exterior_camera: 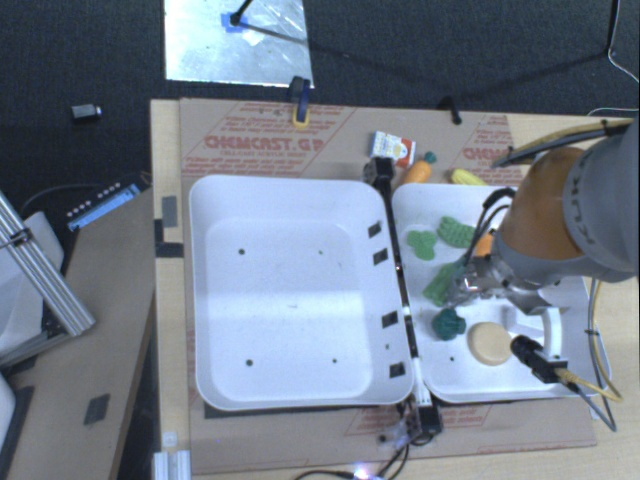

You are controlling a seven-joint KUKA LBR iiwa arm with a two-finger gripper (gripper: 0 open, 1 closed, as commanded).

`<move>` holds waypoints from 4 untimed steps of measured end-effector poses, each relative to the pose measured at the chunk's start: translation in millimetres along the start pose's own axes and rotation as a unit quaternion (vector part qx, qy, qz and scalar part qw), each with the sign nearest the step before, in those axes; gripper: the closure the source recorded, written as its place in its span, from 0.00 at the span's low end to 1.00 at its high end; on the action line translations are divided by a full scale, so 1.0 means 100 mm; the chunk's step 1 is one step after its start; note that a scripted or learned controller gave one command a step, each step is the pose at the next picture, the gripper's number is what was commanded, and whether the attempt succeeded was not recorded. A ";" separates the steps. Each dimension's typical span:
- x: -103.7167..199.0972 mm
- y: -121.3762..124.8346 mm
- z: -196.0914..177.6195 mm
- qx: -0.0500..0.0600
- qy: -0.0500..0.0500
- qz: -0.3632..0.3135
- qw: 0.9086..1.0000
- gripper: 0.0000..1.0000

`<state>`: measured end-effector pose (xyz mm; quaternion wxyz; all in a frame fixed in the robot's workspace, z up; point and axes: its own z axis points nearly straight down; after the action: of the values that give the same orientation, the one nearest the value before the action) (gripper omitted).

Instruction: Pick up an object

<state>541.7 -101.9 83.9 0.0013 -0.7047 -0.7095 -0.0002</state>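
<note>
We position the gripper (462, 286) low in the right bin (520, 386), over the green pieces (441, 284) beside the teal object (447, 323) and tan disc (490, 343). Jaw state: we cannot tell. Risk: crowded items cause a glancing, failed grasp.

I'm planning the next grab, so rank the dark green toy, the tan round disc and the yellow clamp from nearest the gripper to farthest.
Measured from the gripper:
1. Dark green toy, just below it in the right bin.
2. Tan round disc, lower right.
3. Yellow clamp, on the bench's far edge.
</note>
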 end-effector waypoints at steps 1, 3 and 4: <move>0.41 0.80 -1.08 -0.010 -0.001 -0.002 1.000 1.00; 1.45 1.28 -1.01 -0.002 0.000 -0.002 1.000 1.00; 2.22 0.97 -0.32 0.002 0.001 -0.002 1.000 1.00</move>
<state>637.5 121.2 116.5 0.0036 -0.7032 -0.7109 0.0007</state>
